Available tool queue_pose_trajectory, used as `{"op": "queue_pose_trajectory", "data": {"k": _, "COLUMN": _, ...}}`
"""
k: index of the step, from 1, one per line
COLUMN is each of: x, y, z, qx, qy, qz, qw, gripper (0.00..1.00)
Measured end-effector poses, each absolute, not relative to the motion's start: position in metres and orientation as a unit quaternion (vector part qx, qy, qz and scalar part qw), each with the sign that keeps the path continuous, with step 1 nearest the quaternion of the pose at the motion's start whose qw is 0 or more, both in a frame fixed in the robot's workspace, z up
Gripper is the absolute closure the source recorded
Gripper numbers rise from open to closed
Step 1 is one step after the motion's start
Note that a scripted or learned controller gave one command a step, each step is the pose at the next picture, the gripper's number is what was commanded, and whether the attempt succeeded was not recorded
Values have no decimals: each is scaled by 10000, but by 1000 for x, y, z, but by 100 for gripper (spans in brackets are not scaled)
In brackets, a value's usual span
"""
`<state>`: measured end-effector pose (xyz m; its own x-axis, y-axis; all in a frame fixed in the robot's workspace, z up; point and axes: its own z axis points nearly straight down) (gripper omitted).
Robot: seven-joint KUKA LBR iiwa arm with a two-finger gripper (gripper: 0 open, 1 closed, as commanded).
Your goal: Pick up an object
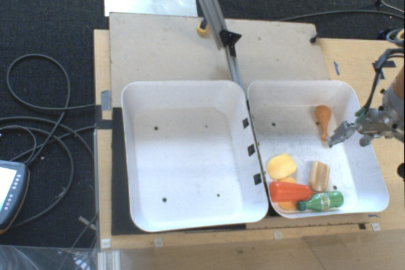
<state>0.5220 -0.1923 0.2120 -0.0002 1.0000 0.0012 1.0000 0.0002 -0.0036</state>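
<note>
- The gripper [345, 134] is seen over the right part of the right bin [304, 93], reaching in from the right; most of the arm is cut off by the picture's edge.
- How far the claw stands open cannot be told: it is small and blurred against the white bin. Nothing is seen held in it.
- A drumstick-shaped brown object [323, 119] lies just left of the gripper tip, on the bin floor; whether the two touch cannot be made out.
- Lower in the same bin a cluster is noted near the front wall: a yellow rounded object [281, 167], a tan bread-like piece [318, 176], a red object [289, 191] and a green bottle [321, 201].
- An orange object [286, 204] is largely hidden beneath the red one; its shape cannot be determined.
- The green bottle lies on its side, touching the red object's right end.
- The left bin [183, 155] stands beside the right one, their walls touching along the middle.
- A grey pole [212, 6] slants down from the top to the joint between the bins; its upper end is cut off.
- Black cables [38, 110] are looped on the dark floor at left, and a pendant [11, 191] is cropped by the left edge.
</note>
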Motion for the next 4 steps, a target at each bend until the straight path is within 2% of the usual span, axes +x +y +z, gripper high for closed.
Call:
{"op": "queue_pose_trajectory", "data": {"k": 1, "x": 518, "y": -191, "z": 169, "qx": -7069, "qy": -7073, "qz": 6, "qw": 16, "gripper": 0}}
{"op": "queue_pose_trajectory", "data": {"k": 2, "x": 516, "y": -191, "z": 106, "qx": -7070, "qy": -7072, "qz": 9, "qw": 20, "gripper": 0}}
{"op": "queue_pose_trajectory", "data": {"k": 3, "x": 518, "y": -192, "z": 120, "qx": -7071, "qy": -7071, "qz": -5, "qw": -12, "gripper": 100}}
{"op": "queue_pose_trajectory", "data": {"k": 4, "x": 517, "y": -198, "z": 165, "qx": -7066, "qy": -7077, "qz": -13, "qw": -31, "gripper": 100}}
